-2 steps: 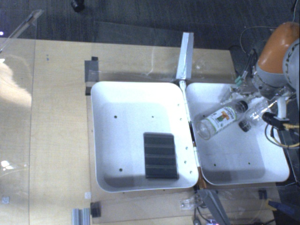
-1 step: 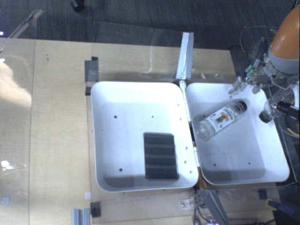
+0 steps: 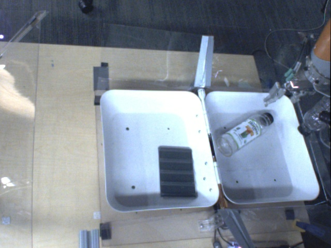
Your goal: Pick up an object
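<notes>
A clear bottle (image 3: pixel 244 133) lies tilted in the right bin (image 3: pixel 289 190); a black ribbed block (image 3: pixel 177 171) rests in the left bin (image 3: pixel 124 154). The gripper (image 3: pixel 276 93) (finger state cannot be told) sits at the right bin's far rim.

A pale wooden surface (image 3: pixel 62 154) carries two shallow white plastic bins side by side, touching along their inner edges. The left white bin (image 3: pixel 119 138) and the right white bin (image 3: pixel 289 174) each show small dark holes in the floor. A grey metal bar (image 3: pixel 204 61) stands at the far end of the seam between them. A small black bracket (image 3: pixel 101 76) sits just beyond the left bin's far corner. Dark ribbed floor matting (image 3: pixel 155 9) lies beyond the surface.
</notes>
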Action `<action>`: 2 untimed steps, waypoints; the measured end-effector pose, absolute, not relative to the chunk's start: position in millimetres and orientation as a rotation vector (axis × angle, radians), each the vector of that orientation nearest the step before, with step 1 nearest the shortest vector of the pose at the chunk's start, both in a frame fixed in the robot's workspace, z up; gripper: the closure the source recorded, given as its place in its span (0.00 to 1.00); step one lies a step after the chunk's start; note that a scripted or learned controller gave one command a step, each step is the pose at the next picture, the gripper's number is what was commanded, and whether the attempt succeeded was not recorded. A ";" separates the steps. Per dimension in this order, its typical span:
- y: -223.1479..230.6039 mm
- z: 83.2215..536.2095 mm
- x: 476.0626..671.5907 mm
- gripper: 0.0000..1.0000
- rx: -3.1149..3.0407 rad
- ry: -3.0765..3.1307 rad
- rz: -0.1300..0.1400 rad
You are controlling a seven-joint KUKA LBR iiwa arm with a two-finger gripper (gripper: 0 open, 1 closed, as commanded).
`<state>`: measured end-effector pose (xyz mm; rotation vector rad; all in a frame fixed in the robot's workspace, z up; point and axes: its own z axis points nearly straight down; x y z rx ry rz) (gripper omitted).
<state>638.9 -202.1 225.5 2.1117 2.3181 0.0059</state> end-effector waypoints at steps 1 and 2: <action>-203.8 219.7 660.9 0.00 2.344 2.085 0.006; -191.3 96.6 621.8 0.00 2.209 2.225 0.009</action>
